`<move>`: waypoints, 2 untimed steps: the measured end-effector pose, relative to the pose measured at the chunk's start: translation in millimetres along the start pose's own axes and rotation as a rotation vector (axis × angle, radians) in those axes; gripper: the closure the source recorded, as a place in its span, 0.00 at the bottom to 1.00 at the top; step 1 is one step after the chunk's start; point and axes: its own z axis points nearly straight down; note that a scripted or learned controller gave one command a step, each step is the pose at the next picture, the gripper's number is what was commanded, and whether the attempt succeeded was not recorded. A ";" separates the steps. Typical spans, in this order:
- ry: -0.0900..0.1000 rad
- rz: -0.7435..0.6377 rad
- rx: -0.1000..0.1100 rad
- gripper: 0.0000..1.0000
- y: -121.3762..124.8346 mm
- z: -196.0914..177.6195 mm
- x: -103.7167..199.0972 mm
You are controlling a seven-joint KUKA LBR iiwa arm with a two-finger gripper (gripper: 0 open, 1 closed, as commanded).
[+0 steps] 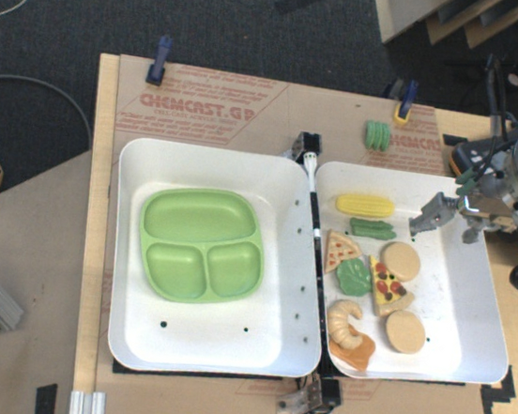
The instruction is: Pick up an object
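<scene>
The right bin [473, 305] holds toy food: a yellow corn cob [365, 205], a green bean pod [371, 229], a pizza slice [339, 251], a green leafy piece [355, 277], a second pizza slice with red dots [387, 285], two tan round cookies [400, 261] [405, 331] and a croissant [346, 325] on an orange piece. My gripper [449, 217] hangs over the bin's far right part, to the right of the corn and the pod, fingers spread, nothing between them. The left bin [129, 260] holds a green divided plate [201, 243].
A small green ridged toy [377, 135] lies on the cardboard behind the right bin. Blue clamps [158, 60] [406, 101] hold the board's far edge. A black clip [307, 146] sits between the bins. The arm's body occupies the far right.
</scene>
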 end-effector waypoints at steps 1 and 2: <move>0.000 0.000 0.003 0.00 -27.6 185.3 24.2; -0.004 0.002 -0.011 1.00 -23.7 168.1 22.1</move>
